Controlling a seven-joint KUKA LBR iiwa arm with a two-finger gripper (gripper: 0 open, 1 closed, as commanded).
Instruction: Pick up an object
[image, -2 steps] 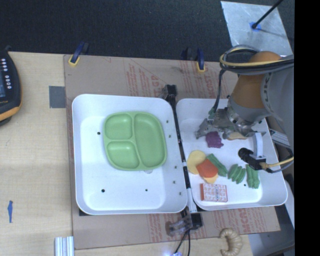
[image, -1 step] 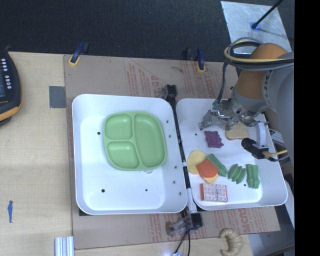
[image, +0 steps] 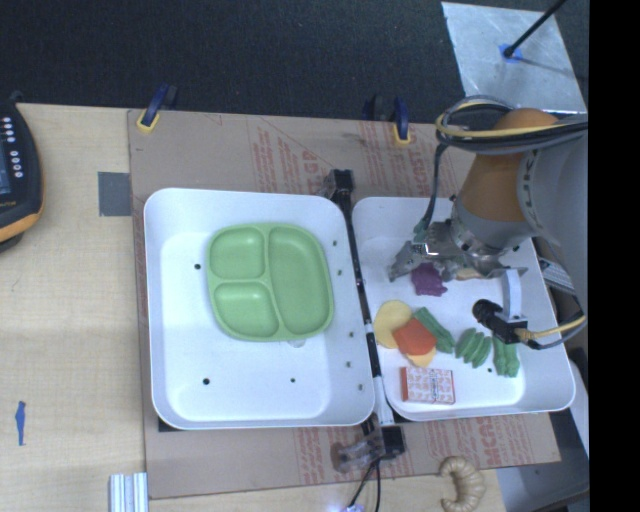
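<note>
My gripper (image: 445, 268) hangs over the back part of the right bin (image: 555, 395), with its grey fingers (image: 405, 265) spread open. A small purple toy (image: 430, 282) lies on the bin floor just below and between them, not gripped. Nearer the front lie a yellow piece (image: 390, 314), a red-orange piece (image: 417, 341), several green pods (image: 472, 346) and a flat red patterned box (image: 427, 384). The grey arm with its orange band (image: 495, 185) reaches in from the right and hides the bin's far right corner.
The left bin (image: 175, 390) holds a green divided plate (image: 270, 281). A dividing rim (image: 358, 300) runs between the bins. A black-and-orange device (image: 15, 170) sits at the far left of the bench, and a beige curled thing (image: 462, 484) lies in front of the right bin.
</note>
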